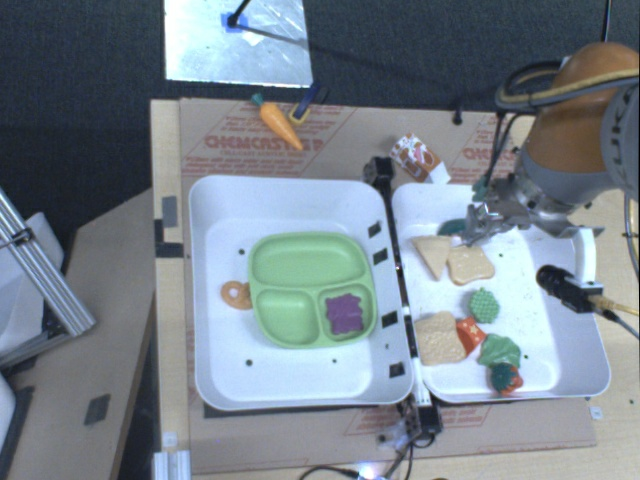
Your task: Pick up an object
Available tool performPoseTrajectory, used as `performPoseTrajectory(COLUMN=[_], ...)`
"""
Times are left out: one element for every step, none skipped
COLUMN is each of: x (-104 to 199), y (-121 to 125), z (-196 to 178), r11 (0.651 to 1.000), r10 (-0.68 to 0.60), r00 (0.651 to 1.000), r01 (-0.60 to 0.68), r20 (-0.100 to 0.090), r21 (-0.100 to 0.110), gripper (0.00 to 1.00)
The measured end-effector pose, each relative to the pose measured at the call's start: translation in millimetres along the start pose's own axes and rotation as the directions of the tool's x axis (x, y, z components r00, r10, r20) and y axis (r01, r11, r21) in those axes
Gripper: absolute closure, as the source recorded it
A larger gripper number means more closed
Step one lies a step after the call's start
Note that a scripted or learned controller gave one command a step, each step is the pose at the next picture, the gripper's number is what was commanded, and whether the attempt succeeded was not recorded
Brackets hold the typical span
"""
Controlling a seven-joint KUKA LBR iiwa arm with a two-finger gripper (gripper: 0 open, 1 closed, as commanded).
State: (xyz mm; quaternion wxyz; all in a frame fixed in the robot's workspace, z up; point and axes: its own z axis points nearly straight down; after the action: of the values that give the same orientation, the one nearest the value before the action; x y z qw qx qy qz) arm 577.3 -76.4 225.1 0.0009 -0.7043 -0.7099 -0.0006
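My gripper [478, 226] hangs low over the upper part of the right bin [590, 368], just above two tan bread-shaped pieces [452, 260]. A teal item [452, 227] peeks out at its left side. Lower in that bin lie a green bumpy piece [485, 305], another tan slice [440, 336], a red piece [470, 332] and a green leafy toy with a red tip [500, 356]. The left bin [215, 268] holds a green divided plate [305, 288] with a purple piece [346, 313] in one compartment and a small orange ring [236, 295] beside the plate.
A toy carrot [278, 123] and a small red-and-white packet [415, 156] lie on the cardboard behind the bins. A black fitting [562, 286] on a cable juts over the right bin's right side. A shiny metal sheet [238, 28] lies at the back.
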Motion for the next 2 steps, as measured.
performPoseTrajectory(x=[53, 102], y=[-27, -46], z=[-5, -13], r11=[1.0, 1.0], r10=[-0.001, -0.001], r00=[1.0, 1.0], r01=[0.001, 0.001], r20=[0.0, 0.0], r21=[0.0, 0.0], gripper=[1.0, 1.0])
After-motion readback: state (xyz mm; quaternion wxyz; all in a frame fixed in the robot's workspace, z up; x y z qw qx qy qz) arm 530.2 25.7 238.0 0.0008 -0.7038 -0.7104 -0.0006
